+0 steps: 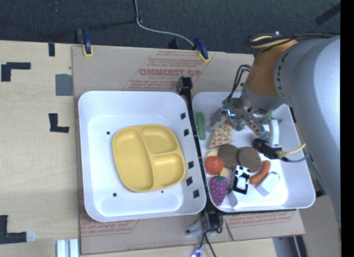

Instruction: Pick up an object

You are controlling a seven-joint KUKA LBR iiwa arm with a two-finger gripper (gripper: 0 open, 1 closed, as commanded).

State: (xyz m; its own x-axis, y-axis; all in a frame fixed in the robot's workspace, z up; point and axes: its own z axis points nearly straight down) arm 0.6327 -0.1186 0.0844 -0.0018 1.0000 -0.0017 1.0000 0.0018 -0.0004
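The candidate objects lie in the right bin [298, 198], grouped toward its left and lower part: a pizza slice [220, 136], a green piece [199, 125] against the left wall, two brown round pieces [238, 156], a tomato [214, 165], a purple grape cluster [219, 188], a sausage [260, 173], a black-and-white block [241, 178] and a pale block [267, 184]. All rest on the bin floor; none is raised. The gripper [247, 119] is low over the upper part of this bin, just right of the pizza slice and above the brown pieces. Whether it is wide or narrow cannot be told, since wrist hardware and cables cover that area, and no object can be seen held in it. The arm [310, 73] enters from the right, its orange band [261, 76] above the wrist. The left bin [94, 112] holds a yellow divided plate [148, 156]. Judged status: approach is made; grasp and lift remain, and the pizza slice appears the nearest target.
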